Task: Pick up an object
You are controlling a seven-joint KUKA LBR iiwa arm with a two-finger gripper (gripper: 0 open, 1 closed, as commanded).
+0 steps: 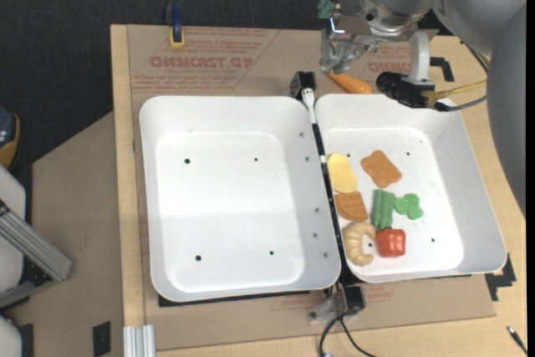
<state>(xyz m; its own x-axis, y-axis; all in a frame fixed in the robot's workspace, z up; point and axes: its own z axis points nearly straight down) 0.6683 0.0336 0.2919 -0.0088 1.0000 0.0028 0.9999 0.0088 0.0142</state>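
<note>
My gripper (338,63) hangs over the far rim of the right bin (468,180), near its left corner. An orange carrot-like piece (351,84) shows just below and right of the gripper tip, at the bin's far edge; whether it is held or lying there is unclear. Along the right bin's left side lie a pale yellow piece (341,173), an orange-brown flat piece (381,168), a tan waffle-like piece (351,205), a green stick (383,209), a green broccoli (408,206), a beige curled piece (361,242) and a red piece (390,242).
The left bin (159,180) sits beside the right one, their rims meeting along a black strip (318,146). A blue clamp (175,22) holds the cardboard base at the far left. The big grey arm covers the top right corner.
</note>
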